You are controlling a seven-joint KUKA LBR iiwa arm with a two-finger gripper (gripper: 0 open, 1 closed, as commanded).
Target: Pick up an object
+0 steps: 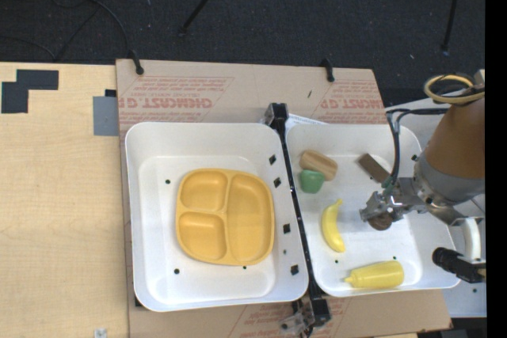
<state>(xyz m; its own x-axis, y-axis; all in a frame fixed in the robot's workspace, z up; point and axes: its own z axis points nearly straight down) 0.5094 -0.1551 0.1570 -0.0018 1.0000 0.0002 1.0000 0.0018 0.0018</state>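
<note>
From above, two white bins sit side by side on a cardboard sheet printed with red lettering, which lies on a pale wooden bench. The left bin holds a yellow tray with three compartments, lying flat near the bin's middle. The right bin holds the loose things. A tan block lies toward the far left of that bin, and a green ball touches it on the near side. A banana lies nearer the camera, just right of the divider between the bins, its length running roughly front to back. A yellow bottle lies on its side close to the bin's near wall, apart from the banana. A brown stick lies tilted toward the far right, near a black cable that hangs over that side. The arm reaches in from the right, its orange band broad in view, and the gripper sits low over the right bin, between the stick and the bottle and to the right of the banana. A small dark round thing shows at the gripper's tip, but I cannot tell whether it is part of the gripper or something held, and I cannot tell how the gripper stands.
</note>
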